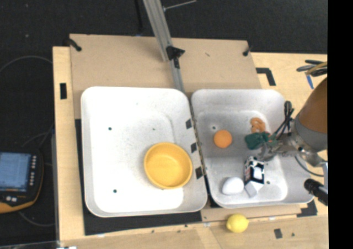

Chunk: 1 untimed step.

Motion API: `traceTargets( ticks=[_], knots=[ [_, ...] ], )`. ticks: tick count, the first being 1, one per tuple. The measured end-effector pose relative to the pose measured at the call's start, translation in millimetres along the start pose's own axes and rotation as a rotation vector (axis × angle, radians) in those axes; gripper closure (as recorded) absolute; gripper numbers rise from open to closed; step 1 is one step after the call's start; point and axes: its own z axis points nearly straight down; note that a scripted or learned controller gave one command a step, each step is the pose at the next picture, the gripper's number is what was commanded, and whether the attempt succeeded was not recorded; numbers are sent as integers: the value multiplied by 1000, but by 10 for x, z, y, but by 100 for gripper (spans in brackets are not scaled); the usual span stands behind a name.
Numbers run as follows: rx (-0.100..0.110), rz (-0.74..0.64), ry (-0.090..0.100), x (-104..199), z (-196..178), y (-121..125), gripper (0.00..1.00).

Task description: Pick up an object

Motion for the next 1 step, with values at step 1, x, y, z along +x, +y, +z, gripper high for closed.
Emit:
traceTargets(
  ticks=[1],
  knots=[
    [17, -6, 2, 10, -437, 29, 100]
  ],
)
